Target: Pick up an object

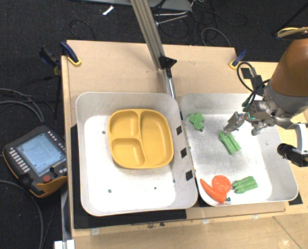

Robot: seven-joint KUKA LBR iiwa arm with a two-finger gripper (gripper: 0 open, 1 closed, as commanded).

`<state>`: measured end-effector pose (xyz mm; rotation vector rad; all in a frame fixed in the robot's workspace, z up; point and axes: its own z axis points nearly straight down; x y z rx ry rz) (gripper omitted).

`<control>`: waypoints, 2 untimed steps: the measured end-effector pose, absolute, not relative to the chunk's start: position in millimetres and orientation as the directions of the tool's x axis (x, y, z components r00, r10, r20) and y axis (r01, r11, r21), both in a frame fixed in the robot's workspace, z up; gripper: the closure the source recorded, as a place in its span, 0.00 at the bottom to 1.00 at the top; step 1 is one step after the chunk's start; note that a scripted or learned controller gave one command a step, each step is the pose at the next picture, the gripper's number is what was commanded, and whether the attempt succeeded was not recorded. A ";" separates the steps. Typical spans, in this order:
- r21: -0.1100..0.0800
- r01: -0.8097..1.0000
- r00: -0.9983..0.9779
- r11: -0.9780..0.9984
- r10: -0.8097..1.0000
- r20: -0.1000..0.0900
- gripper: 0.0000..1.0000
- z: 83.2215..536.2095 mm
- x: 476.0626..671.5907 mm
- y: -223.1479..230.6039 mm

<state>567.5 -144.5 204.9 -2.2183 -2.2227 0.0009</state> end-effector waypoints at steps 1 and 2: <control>-0.001 1.000 -0.001 0.001 1.000 0.001 0.00 205.0 567.5 -144.5; -0.004 1.000 -0.001 0.001 1.000 0.000 0.00 158.7 573.5 -140.6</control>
